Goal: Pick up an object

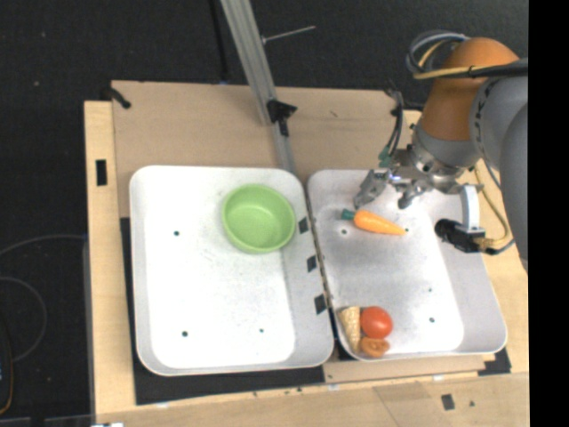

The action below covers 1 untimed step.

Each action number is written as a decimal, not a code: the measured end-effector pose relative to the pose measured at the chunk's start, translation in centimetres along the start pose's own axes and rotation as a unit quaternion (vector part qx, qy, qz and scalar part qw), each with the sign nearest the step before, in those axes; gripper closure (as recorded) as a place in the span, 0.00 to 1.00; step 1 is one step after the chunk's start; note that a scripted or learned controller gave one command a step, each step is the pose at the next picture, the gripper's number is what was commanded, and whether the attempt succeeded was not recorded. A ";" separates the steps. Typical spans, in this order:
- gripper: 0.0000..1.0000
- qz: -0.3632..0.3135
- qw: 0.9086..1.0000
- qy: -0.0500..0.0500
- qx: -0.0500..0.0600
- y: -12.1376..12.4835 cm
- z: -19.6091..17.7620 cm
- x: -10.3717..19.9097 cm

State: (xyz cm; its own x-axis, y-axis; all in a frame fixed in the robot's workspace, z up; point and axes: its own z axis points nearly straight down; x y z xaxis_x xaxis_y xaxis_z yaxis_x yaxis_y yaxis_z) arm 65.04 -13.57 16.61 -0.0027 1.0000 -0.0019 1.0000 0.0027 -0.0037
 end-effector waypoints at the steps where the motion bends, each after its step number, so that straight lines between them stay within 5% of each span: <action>1: 0.00 0.002 1.000 0.000 0.000 -0.2 4.7 -1.0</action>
